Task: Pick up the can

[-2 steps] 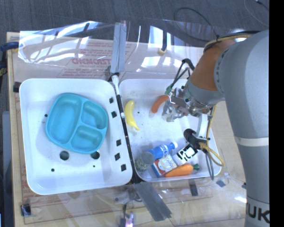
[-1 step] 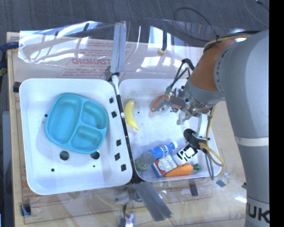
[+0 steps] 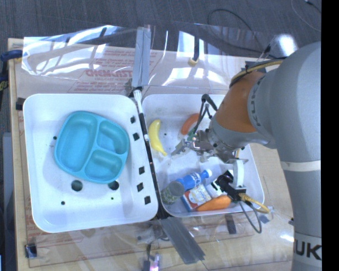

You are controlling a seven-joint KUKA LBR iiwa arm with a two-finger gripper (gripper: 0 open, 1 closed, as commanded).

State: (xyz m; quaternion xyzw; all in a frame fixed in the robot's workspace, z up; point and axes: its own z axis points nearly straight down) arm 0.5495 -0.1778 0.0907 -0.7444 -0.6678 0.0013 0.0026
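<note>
On a bench with two white bins, the gripper's state can't be told.

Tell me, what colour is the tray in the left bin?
Light blue. The tray shows plainly in the camera view, lying in the left bin.

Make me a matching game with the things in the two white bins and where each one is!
Things:
1. light blue plastic divided tray
2. yellow banana
3. small grey metal can
4. orange carrot

Places:
A. right bin, by its front edge, near the divider
B. left bin
C. right bin, front right part
D. right bin, against the divider, farther back

Pairs: 1-B, 2-D, 3-A, 4-C
</note>
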